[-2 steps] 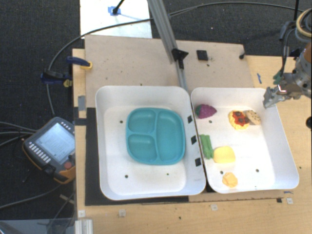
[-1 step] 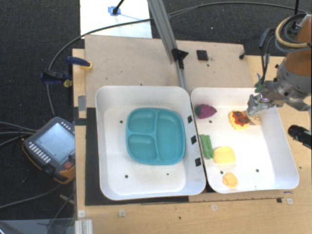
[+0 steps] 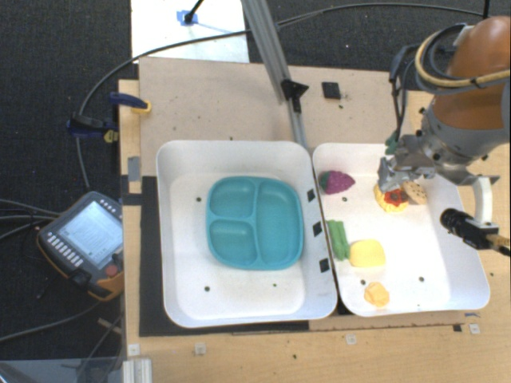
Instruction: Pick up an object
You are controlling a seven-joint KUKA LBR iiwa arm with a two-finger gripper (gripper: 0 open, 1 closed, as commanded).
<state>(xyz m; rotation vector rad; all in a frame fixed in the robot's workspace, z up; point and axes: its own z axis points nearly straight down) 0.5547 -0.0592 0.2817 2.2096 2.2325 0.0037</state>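
Note:
My gripper (image 3: 392, 185) hangs low over the back of the right bin (image 3: 455, 282). Directly under it lies a red and yellow toy (image 3: 393, 203), with a tan speckled piece (image 3: 415, 191) beside it on the right. The gripper's body hides the top of the red and yellow toy, so contact cannot be judged. A purple grape bunch (image 3: 338, 182) lies to the gripper's left. Nearer the front are a green piece (image 3: 338, 239), a yellow block (image 3: 366, 253) and a small orange item (image 3: 376, 294).
The left bin (image 3: 180, 214) holds a teal divided plate (image 3: 255, 222). A metal pole (image 3: 271, 46) slants over the bench behind the bins. A black fitting (image 3: 465, 225) juts over the right bin's right side. A teach pendant (image 3: 84, 242) lies off the bench at left.

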